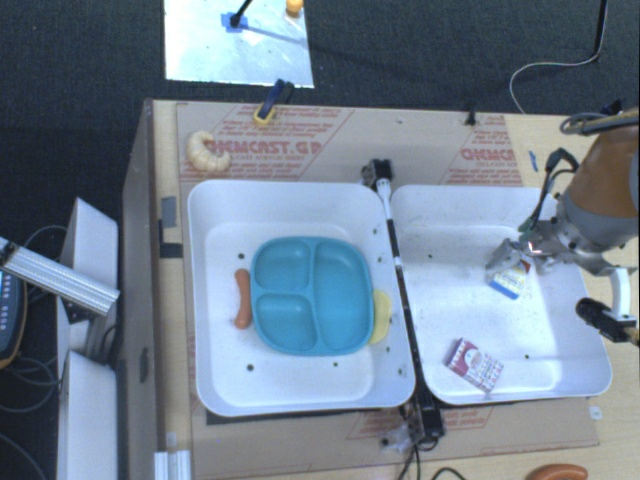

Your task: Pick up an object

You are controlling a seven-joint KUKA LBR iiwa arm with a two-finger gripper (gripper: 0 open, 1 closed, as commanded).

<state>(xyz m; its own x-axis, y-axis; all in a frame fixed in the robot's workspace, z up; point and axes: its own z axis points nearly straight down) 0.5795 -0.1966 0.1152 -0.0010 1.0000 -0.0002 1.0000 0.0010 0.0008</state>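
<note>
The gripper (pixel 515 258) is down in the right bin (pixel 440 368), arm leaning in from the side, and right at its tips sits a small white-and-blue packet (pixel 510 281). From where I stand the packet lies just below the fingers, touching or very nearly so. I cannot tell whether the jaws are apart or closed, or whether the packet is between them; the metal blurs into the packet's top edge.

To do this step well, I would judge the jaws should straddle the packet's narrow width and come down squarely, since a flat packet on a smooth bin floor will likely slide away if nudged on one side.

Farther off from the jaws, toward the bin's near edge, lies a red-and-white patterned carton (pixel 474 364), well apart. Across the divider, the left bin (pixel 215 368) holds a blue sectioned plate (pixel 310 295) with a toy sausage (pixel 242 299) beside it.
</note>
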